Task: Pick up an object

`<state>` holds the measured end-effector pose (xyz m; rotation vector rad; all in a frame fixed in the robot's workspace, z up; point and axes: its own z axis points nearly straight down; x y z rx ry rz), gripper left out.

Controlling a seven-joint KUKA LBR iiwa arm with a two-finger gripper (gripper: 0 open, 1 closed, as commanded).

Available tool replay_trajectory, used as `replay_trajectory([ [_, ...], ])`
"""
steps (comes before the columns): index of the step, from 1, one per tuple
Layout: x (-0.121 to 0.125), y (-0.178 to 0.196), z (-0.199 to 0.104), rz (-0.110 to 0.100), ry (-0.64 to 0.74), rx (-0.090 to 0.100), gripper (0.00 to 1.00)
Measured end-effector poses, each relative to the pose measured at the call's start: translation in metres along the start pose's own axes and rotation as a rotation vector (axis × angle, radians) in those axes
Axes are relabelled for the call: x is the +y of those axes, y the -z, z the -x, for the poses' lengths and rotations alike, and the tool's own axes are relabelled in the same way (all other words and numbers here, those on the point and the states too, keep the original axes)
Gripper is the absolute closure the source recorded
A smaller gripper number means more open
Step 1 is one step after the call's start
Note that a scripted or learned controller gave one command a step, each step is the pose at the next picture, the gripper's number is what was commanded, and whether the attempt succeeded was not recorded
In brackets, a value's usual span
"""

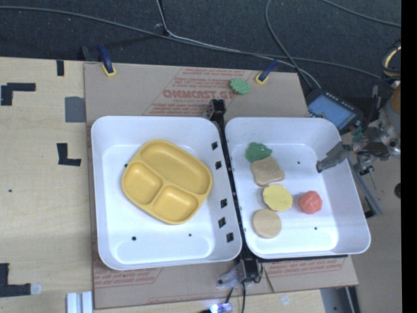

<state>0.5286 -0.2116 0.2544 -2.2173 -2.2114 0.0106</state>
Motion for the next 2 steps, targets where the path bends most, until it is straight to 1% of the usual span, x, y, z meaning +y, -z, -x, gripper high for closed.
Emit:
replay_trajectory([
  [1, 0.002, 0.006, 0.000, 0.011, 0.004, -0.003, 0.00],
  [2, -0.004, -0.039, -0.003, 0.008, 0.004, -0.002, 0.00],
])
